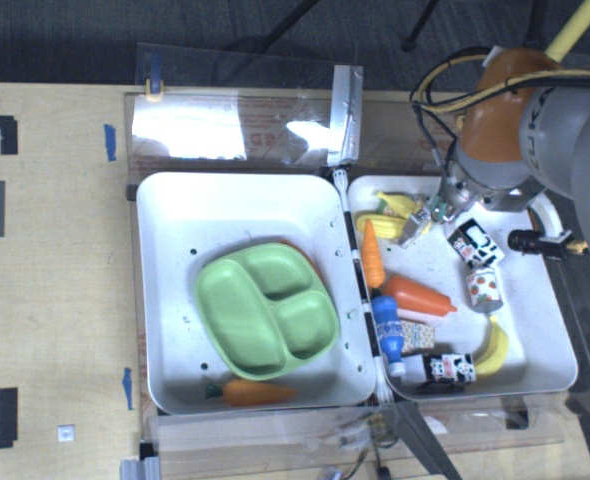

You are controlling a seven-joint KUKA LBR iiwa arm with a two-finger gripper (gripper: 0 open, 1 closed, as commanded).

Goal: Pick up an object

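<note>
Over the right bin [560, 368], at its far end, the arm is reaching in from the right, wrist orange-banded, with the pincer [422, 220] sitting low among the clutter near the far-left corner. Whether the pincer is apart or together cannot be told at this size; nothing is visibly lifted clear.

Right bin contents: a yellow banana-like piece [396, 205] just beside the pincer tip, a small carrot [372, 252] along the left wall, an orange cone-shaped toy [421, 296] mid-bin, a blue bottle [387, 328] near the left wall, a black-and-white block [472, 242], a strawberry-print cube [485, 288], a second banana [492, 348] at the near right, and a cow-print block [447, 368] at the near edge.

Left bin [165, 218]: a green divided plate [265, 308], and an orange carrot [255, 392] lying just near of it.

Judgement: the approach or grasp step is in hand, the likely target being the yellow piece or the small carrot. The next move is calling for a firm close, then a straight lift; crowding and the bin wall are risking a slip or a miss.
</note>
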